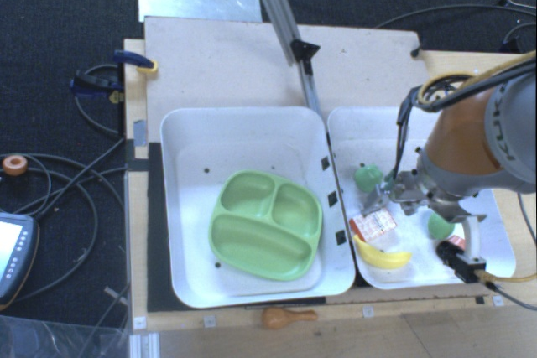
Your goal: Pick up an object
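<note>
A pale worktop (252,63) carries two white bins; the pincer (388,195) hangs low in the right bin (352,126). Just below it lies a red-and-white packet (373,225), with a banana (383,256) beyond, lengthwise across. Whether the pincer is gripping anything, I cannot tell.

- We see two bins, the left bin (180,180) and the right bin (352,130), in smooth white plastic with a soft sheen.
- The green divided tray (267,224) looks like matt moulded plastic.
- The banana (382,256) has a glossy yellow plastic look.
- The small red-and-white packet (372,225) seems printed card or paper.
- The bench top (226,63) is pale, matt board.
- The arm's orange band (460,134) is smooth, slightly shiny.
- The floor carpet (59,4) is dark and rough.
</note>
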Tool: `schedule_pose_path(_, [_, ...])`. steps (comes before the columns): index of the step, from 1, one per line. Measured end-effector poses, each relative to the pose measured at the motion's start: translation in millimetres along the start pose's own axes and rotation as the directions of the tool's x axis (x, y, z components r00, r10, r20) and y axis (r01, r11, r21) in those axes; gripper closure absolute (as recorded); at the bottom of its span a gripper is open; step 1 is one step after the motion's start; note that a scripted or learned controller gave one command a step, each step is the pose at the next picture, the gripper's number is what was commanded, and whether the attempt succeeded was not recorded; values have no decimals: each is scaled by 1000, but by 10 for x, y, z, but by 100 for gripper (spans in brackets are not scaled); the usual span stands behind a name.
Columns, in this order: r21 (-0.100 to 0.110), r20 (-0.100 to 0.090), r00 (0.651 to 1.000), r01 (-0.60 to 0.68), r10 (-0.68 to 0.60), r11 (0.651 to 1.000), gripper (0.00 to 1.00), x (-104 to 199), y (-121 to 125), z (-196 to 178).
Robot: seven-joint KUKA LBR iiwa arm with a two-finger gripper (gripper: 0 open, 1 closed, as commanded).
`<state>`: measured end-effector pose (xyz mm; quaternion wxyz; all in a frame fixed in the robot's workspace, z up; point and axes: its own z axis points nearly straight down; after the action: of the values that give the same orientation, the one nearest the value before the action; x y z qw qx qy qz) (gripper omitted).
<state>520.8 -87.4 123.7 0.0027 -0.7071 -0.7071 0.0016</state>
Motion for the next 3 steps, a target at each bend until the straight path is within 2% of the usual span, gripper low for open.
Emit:
schedule_pose_path(1, [-10,2,1000,0,0,1000,100,-5,24,-143])
schedule_pose_path(2, [-14,2,1000,6,-6,1000,100,55,24,-767])
schedule_pose_path(3, [-11,2,1000,6,-6,1000,100,53,41,-967])
